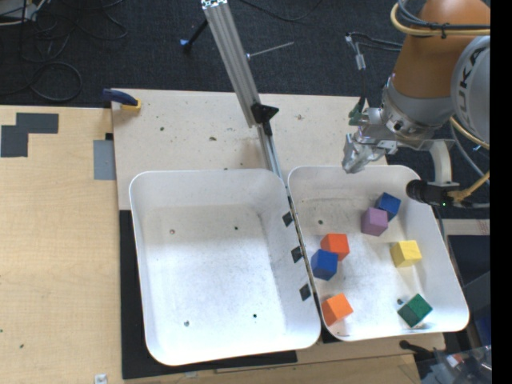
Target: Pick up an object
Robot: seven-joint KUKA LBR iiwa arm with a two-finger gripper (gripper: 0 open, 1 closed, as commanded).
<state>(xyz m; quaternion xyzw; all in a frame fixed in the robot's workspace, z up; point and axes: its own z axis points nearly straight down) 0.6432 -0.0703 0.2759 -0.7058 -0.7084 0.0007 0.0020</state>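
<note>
The right bin (362, 189) holds several small cubes: a blue one (389, 205) and a purple one (374, 222) near the back, a yellow one (406, 252), an orange one (336, 245) touching a blue one (324, 264), another orange one (338, 307) at the front, and a green one (414, 310) at the front right. My gripper (355, 160) hangs above the bin's back rim, left of the blue and purple cubes, with nothing between its fingers. Its fingers look close together.
The left bin (216, 266) sits beside the right one, with small black clips (297, 254) along the shared wall. A slanted metal rod (240, 74) rises behind the bins. A blue and yellow clamp (122, 99) lies at the bench's back left.
</note>
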